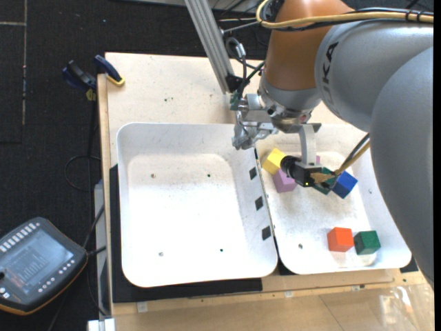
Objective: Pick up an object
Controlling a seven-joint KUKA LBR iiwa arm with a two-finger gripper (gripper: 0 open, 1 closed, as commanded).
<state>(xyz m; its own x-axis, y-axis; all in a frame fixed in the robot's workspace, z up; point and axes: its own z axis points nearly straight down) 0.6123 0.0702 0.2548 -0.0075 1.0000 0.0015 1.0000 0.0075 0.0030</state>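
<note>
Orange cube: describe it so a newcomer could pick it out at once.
Start at the right bin and go to its near end. Two cubes sit there side by side: the orange cube is the one nearer the left bin, the green cube nearer the outer rim.

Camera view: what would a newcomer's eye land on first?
The big grey arm with its orange band looms at upper right, its gripper over the far end of the ridge between the left bin and right bin. Next, the bright blocks in the right bin: a yellow block, purple block and blue block near the gripper, and an orange block and green block side by side at the near edge.
</note>
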